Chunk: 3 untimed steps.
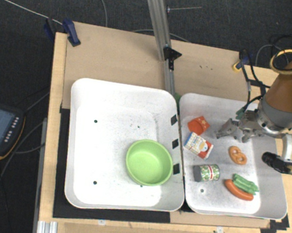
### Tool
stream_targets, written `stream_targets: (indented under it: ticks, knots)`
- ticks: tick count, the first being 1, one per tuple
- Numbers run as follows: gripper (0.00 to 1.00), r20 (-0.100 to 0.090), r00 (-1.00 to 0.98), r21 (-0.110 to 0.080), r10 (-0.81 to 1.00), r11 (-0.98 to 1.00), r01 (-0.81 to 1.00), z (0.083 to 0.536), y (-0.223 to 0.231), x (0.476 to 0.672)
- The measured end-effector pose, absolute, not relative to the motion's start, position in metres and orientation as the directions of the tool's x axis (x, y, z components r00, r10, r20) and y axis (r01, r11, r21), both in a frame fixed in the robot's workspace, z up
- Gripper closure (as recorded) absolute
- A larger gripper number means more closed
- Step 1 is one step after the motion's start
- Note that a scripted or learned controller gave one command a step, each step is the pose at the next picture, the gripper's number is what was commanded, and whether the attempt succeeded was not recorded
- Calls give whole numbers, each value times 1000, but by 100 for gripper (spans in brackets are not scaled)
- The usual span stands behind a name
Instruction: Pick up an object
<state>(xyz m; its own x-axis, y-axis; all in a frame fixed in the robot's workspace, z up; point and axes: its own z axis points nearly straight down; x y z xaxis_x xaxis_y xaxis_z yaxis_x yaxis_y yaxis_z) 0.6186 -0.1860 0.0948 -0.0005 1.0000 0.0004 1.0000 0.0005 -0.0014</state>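
Observation:
My gripper hangs over the upper part of the right bin, its fingers spread apart and open with nothing between them. Just below it lies an orange pretzel. To its left sit a red-orange block and a small white carton. Farther down are a small can with a red and green label, and a green pod resting against an orange sausage.
A green bowl sits in the left bin near its right wall. A slanted metal pole rises from the back between the bins. The bench extends behind both bins.

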Motion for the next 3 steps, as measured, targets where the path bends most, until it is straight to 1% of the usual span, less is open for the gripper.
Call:
stream_targets:
  ticks: [1,2,3]
  knots:
    - [100,0,-1,2,1000,1,1000,107,-186,619]
    - [100,-1,0,6,1000,0,1000,162,-195,625]
    - [100,-1,0,4,1000,0,1000,206,-195,622]
